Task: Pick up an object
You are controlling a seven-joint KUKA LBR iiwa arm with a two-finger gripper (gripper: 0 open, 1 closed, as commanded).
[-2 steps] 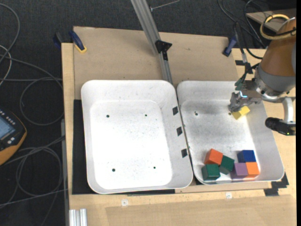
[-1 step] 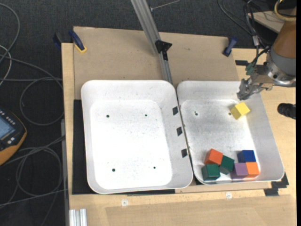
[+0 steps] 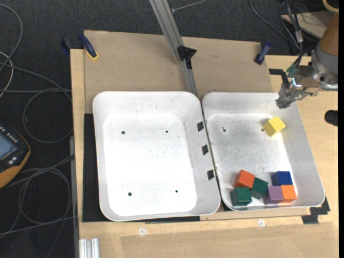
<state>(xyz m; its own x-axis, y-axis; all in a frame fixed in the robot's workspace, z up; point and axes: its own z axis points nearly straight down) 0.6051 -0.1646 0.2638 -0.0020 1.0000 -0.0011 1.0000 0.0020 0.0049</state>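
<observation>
A yellow cube (image 3: 274,126) lies alone in the right bin (image 3: 236,144), near its far right corner. Along that bin's near edge sits a cluster of cubes: an orange one (image 3: 245,178), two green ones (image 3: 241,196), a blue one (image 3: 281,178), a purple one (image 3: 275,193) and another orange one (image 3: 288,193). My gripper (image 3: 285,99) hangs above the right bin's far right rim, just up and right of the yellow cube, with nothing visible between its fingers.
The left bin (image 3: 148,155) lies beside the right one. A slanted metal pole (image 3: 171,31) rises from between the bins at the back. Blue clamps (image 3: 89,46) hold the board's far corners. Cables lie on the floor at left.
</observation>
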